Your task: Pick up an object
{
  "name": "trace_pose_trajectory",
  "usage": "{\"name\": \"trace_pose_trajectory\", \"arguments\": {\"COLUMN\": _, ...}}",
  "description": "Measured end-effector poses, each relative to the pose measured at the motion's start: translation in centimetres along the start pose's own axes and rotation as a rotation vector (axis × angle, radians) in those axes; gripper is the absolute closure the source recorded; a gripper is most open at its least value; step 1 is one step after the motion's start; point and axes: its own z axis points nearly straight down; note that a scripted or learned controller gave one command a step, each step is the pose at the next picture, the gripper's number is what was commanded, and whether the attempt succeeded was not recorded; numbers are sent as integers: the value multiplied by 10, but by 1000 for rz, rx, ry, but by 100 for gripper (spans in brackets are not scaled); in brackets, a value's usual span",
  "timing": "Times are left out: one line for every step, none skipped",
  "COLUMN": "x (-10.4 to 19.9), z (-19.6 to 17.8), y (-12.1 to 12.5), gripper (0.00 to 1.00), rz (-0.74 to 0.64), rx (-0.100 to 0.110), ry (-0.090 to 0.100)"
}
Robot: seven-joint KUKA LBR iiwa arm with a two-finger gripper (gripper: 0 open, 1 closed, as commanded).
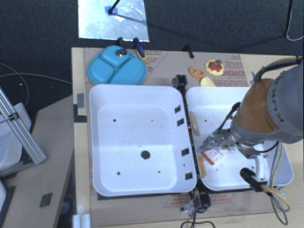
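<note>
Two smooth white bins on the brown cardboard desk [161, 61], side by side. Left bin [137, 137] wide and shallow, with small dark dots. Right bin [209, 113] under the grey and orange arm [266, 110]. Hand [214, 142] low over a flat red and white packet [216, 154]; cannot tell if touching. A blue plastic tray [117, 66] behind the bins, rounded and shiny.

Tool [212, 144] low in right bin [209, 108] (over a red-and-white packet [216, 154]).

White bins [137, 95], grey arm [285, 103] w/ orange band [254, 110], blue tray [116, 66], red-white packet [216, 154].
</note>
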Motion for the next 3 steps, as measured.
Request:
{"name": "trace_pose_trajectory", "arguments": {"x": 40, "z": -101, "y": 91, "gripper": 0, "rz": -8, "rx": 1, "ry": 7}}
{"name": "trace_pose_trajectory", "arguments": {"x": 76, "z": -201, "y": 146, "gripper": 0, "rz": -6, "rx": 2, "ry": 8}}
{"name": "trace_pose_trajectory", "arguments": {"x": 124, "z": -89, "y": 153, "gripper": 0, "rz": -5, "rx": 19, "ry": 10}}
